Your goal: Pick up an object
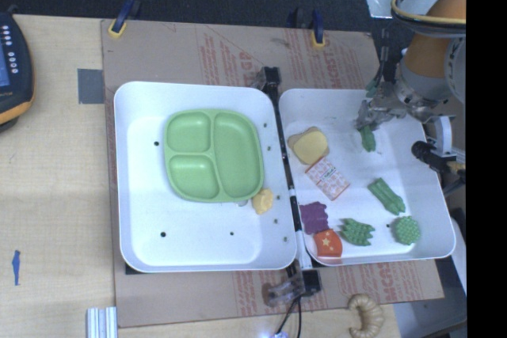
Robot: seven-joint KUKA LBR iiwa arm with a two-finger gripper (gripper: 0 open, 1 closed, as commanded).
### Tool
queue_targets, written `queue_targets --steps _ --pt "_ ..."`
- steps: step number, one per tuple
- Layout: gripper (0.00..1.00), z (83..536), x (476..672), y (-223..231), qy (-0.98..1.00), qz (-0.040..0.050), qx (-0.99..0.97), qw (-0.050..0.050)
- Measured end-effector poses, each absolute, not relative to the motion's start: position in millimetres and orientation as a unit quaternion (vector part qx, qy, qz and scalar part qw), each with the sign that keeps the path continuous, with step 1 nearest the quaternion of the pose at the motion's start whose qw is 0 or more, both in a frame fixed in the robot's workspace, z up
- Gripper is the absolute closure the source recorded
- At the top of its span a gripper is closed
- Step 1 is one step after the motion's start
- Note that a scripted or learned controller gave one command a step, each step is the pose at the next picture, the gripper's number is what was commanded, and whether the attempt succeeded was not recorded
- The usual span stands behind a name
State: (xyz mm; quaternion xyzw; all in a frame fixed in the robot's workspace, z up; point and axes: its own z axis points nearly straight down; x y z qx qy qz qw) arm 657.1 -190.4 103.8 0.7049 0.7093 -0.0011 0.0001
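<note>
My gripper [371, 121] hangs over the back of the right bin [432, 249], reaching in from the right. A small dark green piece [368, 141] sits right under its tip; I cannot tell whether it is held or lying on the bin floor. The same bin also holds a yellow bread-like piece [309, 145], a pink and white packet [327, 178], a purple toy [313, 214], a red tomato-like toy [328, 244] and three other green toys [386, 195] [356, 232] [406, 230].
The left bin [142, 241] holds a green divided plate [214, 154] and a small yellow piece [262, 202] by its right wall. A control pendant [12, 67] lies at the far left. A curled tan object [366, 314] lies in front of the bins.
</note>
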Motion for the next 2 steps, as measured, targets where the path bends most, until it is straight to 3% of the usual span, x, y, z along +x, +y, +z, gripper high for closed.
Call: queue_targets --steps 1,2 --pt "1.0 188.3 656.5 -141.3 0.709 -0.0002 0.705 0.0" --pt "1.0 212.7 633.9 -67.3 0.709 -0.0021 0.705 -0.002"
